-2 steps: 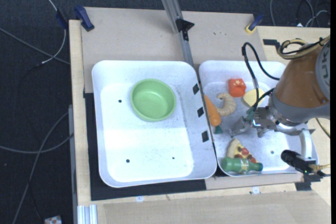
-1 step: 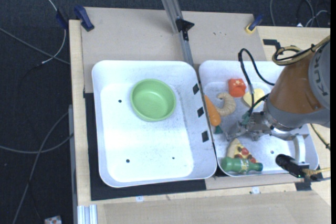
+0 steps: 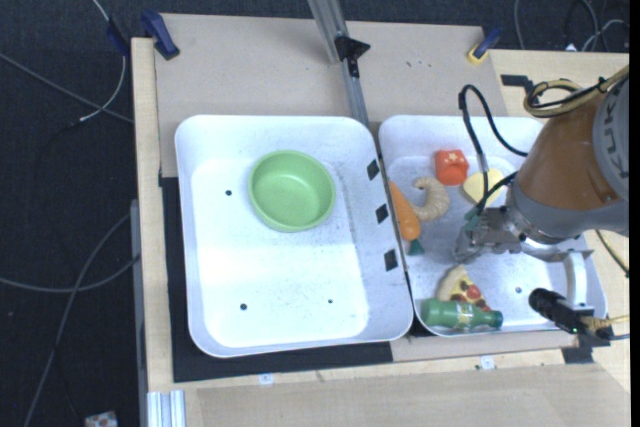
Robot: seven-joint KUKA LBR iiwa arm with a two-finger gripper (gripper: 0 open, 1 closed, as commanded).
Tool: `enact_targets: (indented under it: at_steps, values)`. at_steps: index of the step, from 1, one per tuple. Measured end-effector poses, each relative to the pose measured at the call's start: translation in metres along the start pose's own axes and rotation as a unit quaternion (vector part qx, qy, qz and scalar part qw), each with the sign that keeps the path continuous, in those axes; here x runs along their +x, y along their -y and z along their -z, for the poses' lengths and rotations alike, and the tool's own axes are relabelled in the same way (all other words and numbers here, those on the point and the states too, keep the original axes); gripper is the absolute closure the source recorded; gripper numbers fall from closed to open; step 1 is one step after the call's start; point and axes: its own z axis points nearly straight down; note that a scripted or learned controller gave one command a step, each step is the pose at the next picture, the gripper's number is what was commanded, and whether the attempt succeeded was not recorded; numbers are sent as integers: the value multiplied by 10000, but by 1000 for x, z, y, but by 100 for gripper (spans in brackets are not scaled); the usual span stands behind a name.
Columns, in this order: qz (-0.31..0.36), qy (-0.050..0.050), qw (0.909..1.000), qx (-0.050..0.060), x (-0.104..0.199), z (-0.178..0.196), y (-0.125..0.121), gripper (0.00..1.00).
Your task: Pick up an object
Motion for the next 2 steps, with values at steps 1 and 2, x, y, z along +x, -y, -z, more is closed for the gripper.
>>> enact_targets:
  at_steps: [1, 2]
  values:
    - [7, 49, 10000, -75, -4, 47, 5, 100]
    - [15, 46, 10000, -83, -11, 107, -2, 100]
